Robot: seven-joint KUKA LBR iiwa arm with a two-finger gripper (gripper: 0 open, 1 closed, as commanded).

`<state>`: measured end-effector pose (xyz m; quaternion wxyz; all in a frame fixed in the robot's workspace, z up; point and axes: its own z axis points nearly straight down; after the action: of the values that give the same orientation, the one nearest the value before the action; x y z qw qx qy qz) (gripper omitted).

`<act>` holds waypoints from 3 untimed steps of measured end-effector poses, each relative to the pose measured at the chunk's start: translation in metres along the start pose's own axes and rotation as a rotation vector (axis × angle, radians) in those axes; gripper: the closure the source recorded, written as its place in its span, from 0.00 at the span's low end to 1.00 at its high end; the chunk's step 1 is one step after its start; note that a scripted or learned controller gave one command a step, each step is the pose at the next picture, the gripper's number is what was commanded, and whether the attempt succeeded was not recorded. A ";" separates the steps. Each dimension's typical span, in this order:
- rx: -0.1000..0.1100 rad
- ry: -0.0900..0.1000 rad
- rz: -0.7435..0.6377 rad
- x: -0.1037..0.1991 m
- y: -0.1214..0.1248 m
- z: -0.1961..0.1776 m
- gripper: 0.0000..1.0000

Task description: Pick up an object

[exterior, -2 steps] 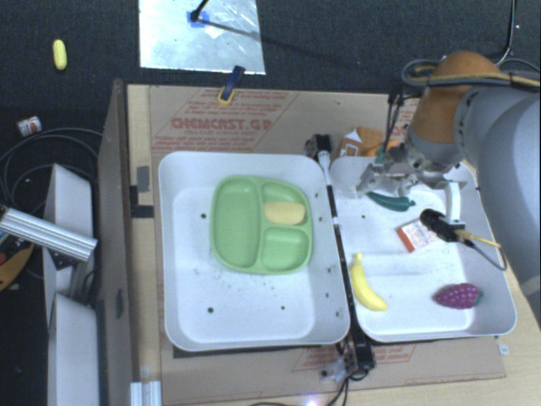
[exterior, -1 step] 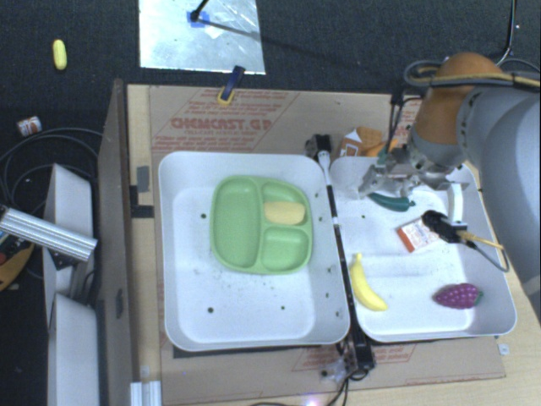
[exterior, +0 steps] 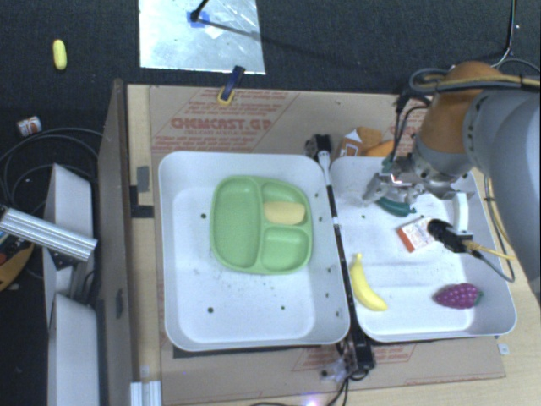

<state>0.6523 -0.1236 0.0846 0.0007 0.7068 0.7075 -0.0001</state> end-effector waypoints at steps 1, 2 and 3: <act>-0.004 0.000 0.000 -0.021 0.018 -0.001 0.00; 0.001 0.001 0.000 -0.025 -0.012 0.000 0.00; -0.007 -0.001 -0.003 -0.041 0.019 -0.037 0.00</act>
<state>0.6711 -0.1644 0.1216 0.0037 0.7056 0.7086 0.0021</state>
